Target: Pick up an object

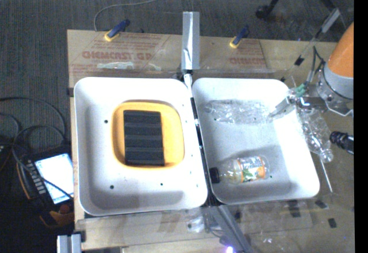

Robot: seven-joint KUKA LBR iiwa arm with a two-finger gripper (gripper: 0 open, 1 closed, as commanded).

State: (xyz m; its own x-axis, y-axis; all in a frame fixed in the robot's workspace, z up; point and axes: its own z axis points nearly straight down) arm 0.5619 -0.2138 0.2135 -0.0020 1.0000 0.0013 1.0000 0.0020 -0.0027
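A small clear bottle (246, 168) with an orange and green label lies on its side in the front of the right bin (287, 188). A crumpled clear plastic piece (237, 111) lies near that bin's back wall. In the left bin (92, 131) rests a yellow pad with a black ribbed top (144, 137). My gripper (292, 102) hangs over the right bin's back right corner, just right of the crumpled plastic and apart from the bottle. Nothing is seen held in it.
More clear crumpled plastic (316, 134) sits along the right bin's right rim, below the wrist. Two clamps (117, 29) (239, 35) hold the board behind the bins. A metal post (190, 45) stands at the back between the bins.
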